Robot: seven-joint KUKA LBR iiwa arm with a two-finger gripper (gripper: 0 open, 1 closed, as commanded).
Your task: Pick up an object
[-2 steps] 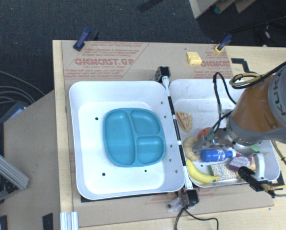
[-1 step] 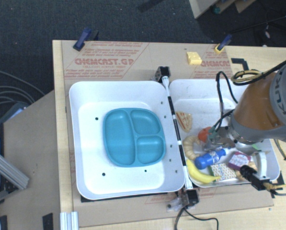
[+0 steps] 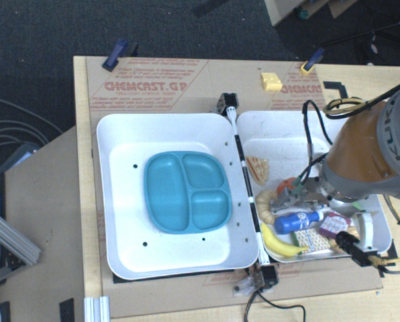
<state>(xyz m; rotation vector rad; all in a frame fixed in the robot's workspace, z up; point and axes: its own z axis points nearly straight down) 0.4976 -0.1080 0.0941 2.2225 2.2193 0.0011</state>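
The arm (image 3: 364, 149) reaches into the right bin (image 3: 280, 126), its gripper (image 3: 300, 193) low over a jumble at lower right: banana (image 3: 277, 243), blue bottle (image 3: 297, 221). Its grip, seemingly unloaded, I cannot tell. A blue plate (image 3: 186, 192) sits in the left bin (image 3: 119, 180).

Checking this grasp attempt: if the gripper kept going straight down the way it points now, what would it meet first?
Probably the blue and white bottle in the right bin, lying just below the gripper in the pile, beside the banana. Depth is unclear from this single slanted view.
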